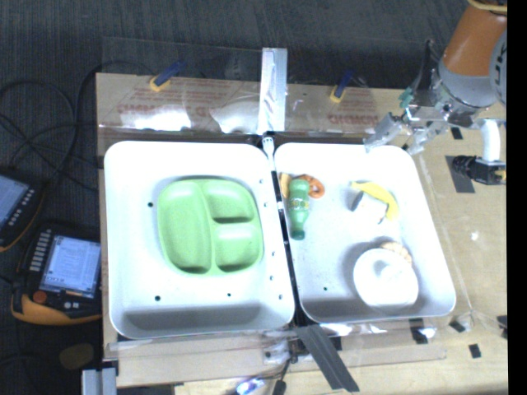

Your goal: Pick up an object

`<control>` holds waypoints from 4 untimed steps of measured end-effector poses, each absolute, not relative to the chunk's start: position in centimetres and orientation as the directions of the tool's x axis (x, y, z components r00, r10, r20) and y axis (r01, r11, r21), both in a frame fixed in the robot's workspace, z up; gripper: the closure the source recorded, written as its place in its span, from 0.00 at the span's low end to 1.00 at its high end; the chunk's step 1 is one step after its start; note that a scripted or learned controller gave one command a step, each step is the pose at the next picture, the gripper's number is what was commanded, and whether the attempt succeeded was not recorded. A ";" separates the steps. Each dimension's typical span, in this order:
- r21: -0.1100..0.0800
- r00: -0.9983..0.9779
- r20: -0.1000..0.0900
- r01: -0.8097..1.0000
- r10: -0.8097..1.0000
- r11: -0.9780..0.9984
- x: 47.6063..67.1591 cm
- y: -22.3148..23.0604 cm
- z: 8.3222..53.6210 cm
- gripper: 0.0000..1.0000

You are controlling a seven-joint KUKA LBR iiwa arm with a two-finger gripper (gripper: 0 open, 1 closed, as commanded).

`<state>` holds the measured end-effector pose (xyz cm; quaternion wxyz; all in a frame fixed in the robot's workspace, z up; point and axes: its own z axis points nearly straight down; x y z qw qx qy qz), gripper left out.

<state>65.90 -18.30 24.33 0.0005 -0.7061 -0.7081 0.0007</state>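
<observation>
Over the right bin's far right corner: I see the gripper (pixel 397 135) poised above the rim, reaching in from the right on the grey arm (pixel 476 48) with its orange band.
Gripper state: I read the two fingers as spread apart, with nothing between them.
Right bin (pixel 329 299): I count four items in it, all lying on the floor of the bin and apart from the gripper.
Green bottle (pixel 297 207): lies along the left wall of the right bin, just beside the divider between the bins.
Orange item (pixel 314 187): touches the bottle's upper end on its right side; I cannot tell what it is.
Yellow banana-shaped object (pixel 380 197): sits in the upper right part of the right bin, nearest of the items to the gripper, with a grey piece at its left end.
White round object (pixel 384 276): rests in the near right corner of the right bin, with a small pale item touching its far edge.
Left bin (pixel 132 303): holds a green compartment tray (pixel 207 225) at its centre.
Bench behind bins: clear plastic sheet with two blue-and-yellow clamps (pixel 167 75).
</observation>
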 end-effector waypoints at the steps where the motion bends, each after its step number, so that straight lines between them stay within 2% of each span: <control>1: -0.001 0.003 -0.003 1.000 1.000 -0.003 66.8 -18.9 9.9 0.00; 2: 0.008 0.101 -0.001 0.995 0.995 -0.101 64.9 -19.8 8.8 0.00; 3: 0.011 0.099 -0.003 0.995 0.995 -0.099 65.1 -19.7 10.0 1.00; 4: 0.006 0.349 -0.002 0.937 0.937 -0.349 66.6 -19.1 9.0 1.00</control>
